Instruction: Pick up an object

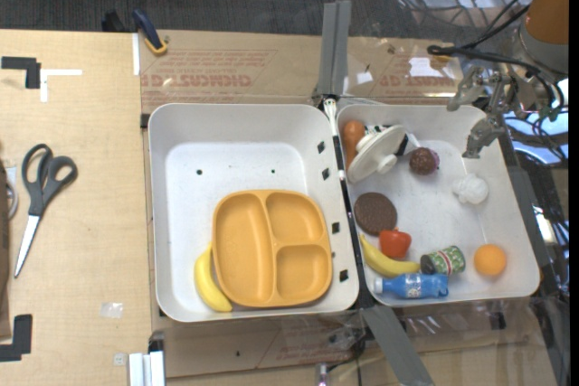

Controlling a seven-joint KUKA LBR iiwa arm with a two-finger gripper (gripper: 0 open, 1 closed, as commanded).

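Note:
My gripper (470, 120) hangs over the far right corner of the right bin (520, 221), open, with nothing between its fingers. Just below it lies a white crumpled object (470, 189). To its left sit a dark purple ball (423, 161), a white cup on its side (377, 149) and an orange-brown egg shape (352, 134). Nearer the front are a brown disc (374, 211), a red pepper (394, 242), a banana (384, 263), a green can (443, 260), an orange (489, 259) and a blue bottle (412, 287).
The left bin (181, 158) holds a yellow divided plate (271, 247) with a second banana (206, 283) tucked under its left edge. Scissors (38, 185) lie on the wooden bench at far left. Cables run behind the gripper at the right.

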